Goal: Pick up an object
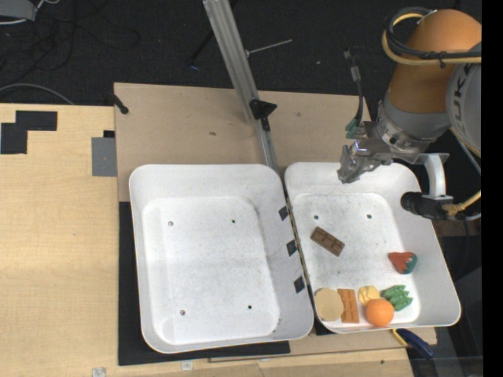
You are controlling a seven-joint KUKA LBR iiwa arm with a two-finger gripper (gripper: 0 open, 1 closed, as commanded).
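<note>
hovering claw (351,171) over right bin's (440,285) far edge; grip state unclear, arm cut off.

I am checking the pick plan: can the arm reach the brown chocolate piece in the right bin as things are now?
Probably yes. The chocolate piece lies alone on the bare floor of the right bin, apart from the other items, and the gripper is above that bin's far edge with nothing between.

Arm (440,61) cut off at right edge, gripper (355,163) fingers too small to read, blue item (414,342) mostly hidden under right bin (428,210), green food (398,296) too small to identify.
</note>
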